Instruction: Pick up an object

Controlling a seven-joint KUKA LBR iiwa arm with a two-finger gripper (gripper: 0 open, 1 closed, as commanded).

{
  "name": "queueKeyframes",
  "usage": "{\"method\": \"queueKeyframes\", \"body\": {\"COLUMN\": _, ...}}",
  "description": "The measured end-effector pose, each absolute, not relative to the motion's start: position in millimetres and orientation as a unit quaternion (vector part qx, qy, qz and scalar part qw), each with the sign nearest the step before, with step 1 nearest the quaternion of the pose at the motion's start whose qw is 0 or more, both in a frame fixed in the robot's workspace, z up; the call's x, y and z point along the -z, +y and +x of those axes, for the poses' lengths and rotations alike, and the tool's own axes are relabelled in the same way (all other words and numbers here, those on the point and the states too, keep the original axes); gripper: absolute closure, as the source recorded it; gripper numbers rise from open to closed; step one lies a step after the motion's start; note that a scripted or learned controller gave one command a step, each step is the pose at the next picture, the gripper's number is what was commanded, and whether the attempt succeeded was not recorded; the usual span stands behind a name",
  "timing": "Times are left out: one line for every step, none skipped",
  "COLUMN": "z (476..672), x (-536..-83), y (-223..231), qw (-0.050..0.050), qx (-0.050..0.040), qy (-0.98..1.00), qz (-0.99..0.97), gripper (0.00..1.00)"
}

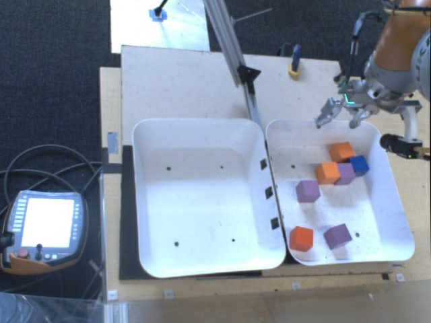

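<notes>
The gripper (342, 115) hovered over the right bin's (397, 200) far edge, fingers (326, 115) spread and grasping nothing. The nearest orange cube (341, 151) lay just inward, toward the bench's near edge, beside a blue cube (359, 165).

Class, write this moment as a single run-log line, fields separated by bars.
gripper: open, holds nothing, above right bin's far edge | cubes in right bin: three orange, three purple, one blue | no cube lifted

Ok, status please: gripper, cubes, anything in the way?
Gripper open, holding nothing, above right bin's far rim. Six cubes in that bin, untouched. Nothing in the way.
</notes>
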State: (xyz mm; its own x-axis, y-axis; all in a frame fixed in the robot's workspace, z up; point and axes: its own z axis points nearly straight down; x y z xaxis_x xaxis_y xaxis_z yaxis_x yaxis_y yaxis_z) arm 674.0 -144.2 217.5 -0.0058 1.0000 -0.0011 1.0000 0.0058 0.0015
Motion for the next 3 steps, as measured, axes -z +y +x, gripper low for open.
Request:
{"method": "queueKeyframes", "body": {"z": 683.7, "x": -164, "y": -147, "qw": 0.0, "qx": 0.0007, "qy": 0.709, "qz": 0.705, "gripper": 0.0}}
{"method": "queueKeyframes", "body": {"z": 675.3, "x": -117, "y": -143, "qw": -0.001, "qx": 0.0008, "qy": 0.709, "qz": 0.706, "gripper": 0.0}}
{"method": "queueKeyframes", "body": {"z": 676.8, "x": -111, "y": -143, "qw": 0.001, "qx": -0.0009, "qy": 0.708, "qz": 0.706, "gripper": 0.0}}
